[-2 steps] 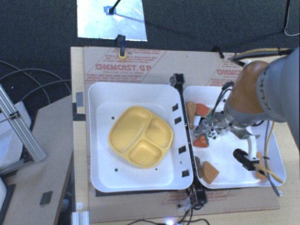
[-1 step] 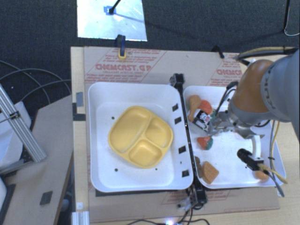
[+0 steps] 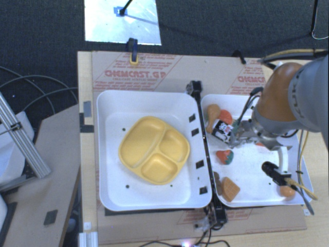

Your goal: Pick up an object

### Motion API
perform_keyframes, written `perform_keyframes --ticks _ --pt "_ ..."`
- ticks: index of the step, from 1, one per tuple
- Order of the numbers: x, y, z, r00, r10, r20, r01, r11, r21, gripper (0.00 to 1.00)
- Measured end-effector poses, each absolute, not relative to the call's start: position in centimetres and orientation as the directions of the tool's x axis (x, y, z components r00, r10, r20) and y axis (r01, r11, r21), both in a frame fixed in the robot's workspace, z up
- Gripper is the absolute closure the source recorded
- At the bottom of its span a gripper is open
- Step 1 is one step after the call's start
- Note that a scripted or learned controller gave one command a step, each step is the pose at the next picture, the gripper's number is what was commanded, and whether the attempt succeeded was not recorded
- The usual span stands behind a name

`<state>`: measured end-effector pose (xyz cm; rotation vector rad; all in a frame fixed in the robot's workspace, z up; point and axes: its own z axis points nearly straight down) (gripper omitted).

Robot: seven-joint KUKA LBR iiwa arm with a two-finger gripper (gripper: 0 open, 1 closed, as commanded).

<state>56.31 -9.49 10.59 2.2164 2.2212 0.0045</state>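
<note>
Right bin (image 3: 252, 175): it carries all the small things and also the gripper; the arm comes over its outer edge.
Orange wedge (image 3: 230, 189): it lies close to the near edge of the right bin, toward the corner by the divider, well apart from the gripper.
Small orange piece (image 3: 286, 191): it is at the near edge too, but toward the outer corner.
Red and green piece (image 3: 224, 156): it sits along the divider side, about the middle of the bin, a little nearer than the gripper and not touching it.
Gripper (image 3: 235, 138): it is low over the middle of the right bin and points toward the divider side. Whether it is spread or pressed together, one cannot tell, and nothing is seen held in it.
Black and white piece (image 3: 222, 129): this is probably the thing to pick. It lies just beside the gripper, on the divider side and slightly toward the far edge. It looks short and blocky, so its long axis is not clear.
Key relation: the coming move seems to be a short shift toward the divider, then down.
Tan piece (image 3: 212, 112): it lies near the far corner by the divider, just behind the black and white piece, so it could get in the way.
Left bin (image 3: 110, 118): it holds a yellow plate (image 3: 154, 149).
</note>
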Motion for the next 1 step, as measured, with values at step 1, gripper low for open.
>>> perform_keyframes --ticks 1 --pt "56.36 -9.49 11.63 -0.003 1.000 0.000 1.000 0.003 0.006 1.00"
